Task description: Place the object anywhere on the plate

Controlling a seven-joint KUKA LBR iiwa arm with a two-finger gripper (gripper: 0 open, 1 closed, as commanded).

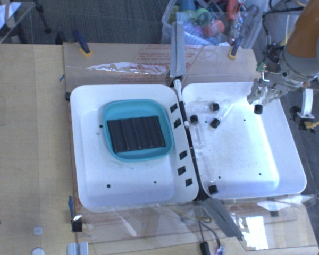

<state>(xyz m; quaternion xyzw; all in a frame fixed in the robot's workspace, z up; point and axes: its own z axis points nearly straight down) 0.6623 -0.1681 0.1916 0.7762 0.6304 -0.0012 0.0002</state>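
Note:
A square teal plate (110, 112) sits in the left bin (90, 185), a little back of its middle. A dark, ribbed rectangular object (135, 133) lies flat on the plate and covers most of its floor. My gripper (259, 101) hangs over the back right corner of the right bin (271, 163), far from the plate, with nothing visibly held. The orange band of the arm (307, 28) rises behind it at the right edge.
Small black knobs (215, 122) and a clear, glassy piece (198, 134) lie in the right bin near the divider (185, 142). Black tabs run along that divider. A clear tub of colourful toys (218, 9) stands behind the bins.

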